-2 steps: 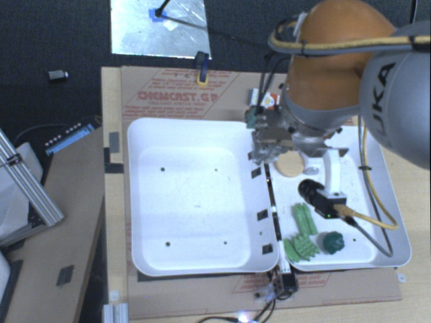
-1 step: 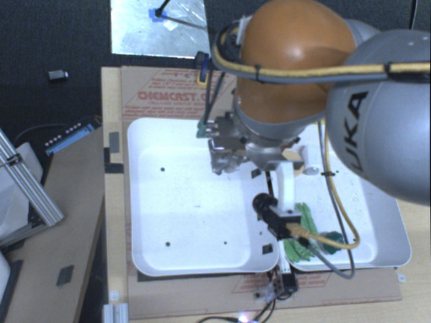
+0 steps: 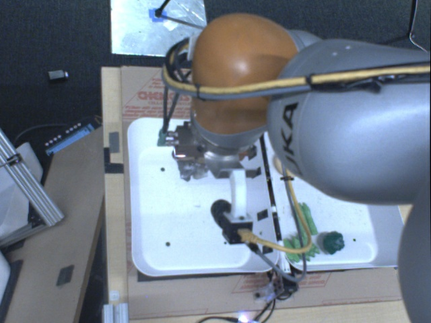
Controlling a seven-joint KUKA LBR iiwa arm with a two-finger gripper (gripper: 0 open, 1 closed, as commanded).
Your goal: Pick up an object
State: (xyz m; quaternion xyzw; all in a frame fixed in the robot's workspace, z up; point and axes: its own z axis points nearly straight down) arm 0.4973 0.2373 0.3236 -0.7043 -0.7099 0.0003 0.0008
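The arm's orange band and grey wrist cover the middle of the view. Below them my gripper (image 3: 190, 165) hangs over the upper middle of the left white bin (image 3: 149, 200), its metal body partly hidden by the wrist. No object shows at the gripper. In the right bin (image 3: 360, 237) a light green ridged object (image 3: 306, 222) lies near the divider. A dark green round object (image 3: 330, 241) sits beside it toward the front. A yellow-green piece (image 3: 294, 249) lies at that bin's front edge, partly behind the yellow cable.
The bins stand on a cardboard sheet (image 3: 138, 93) on the bench. A shiny foil sheet (image 3: 156, 15) lies at the back. Metal rails (image 3: 27, 187) and a blue strip (image 3: 67, 136) lie off to the left.
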